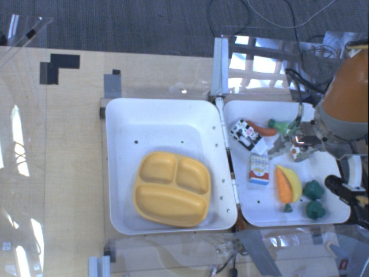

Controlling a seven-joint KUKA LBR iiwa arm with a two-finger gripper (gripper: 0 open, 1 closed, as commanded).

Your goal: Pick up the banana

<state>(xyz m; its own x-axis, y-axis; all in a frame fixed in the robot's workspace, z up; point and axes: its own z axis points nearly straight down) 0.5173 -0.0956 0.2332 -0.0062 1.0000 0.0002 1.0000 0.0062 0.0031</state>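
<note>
Just below the gripper (pixel 286 145), a short yellow banana (pixel 293 183) is seen lying flat, pressed against a carrot (pixel 283 187). Finger state honestly can't be told.

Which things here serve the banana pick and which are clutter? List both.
For the job: banana, gripper, right bin.
Lying about: carrot, carton, broccoli, yellow tray, left bin.
</note>
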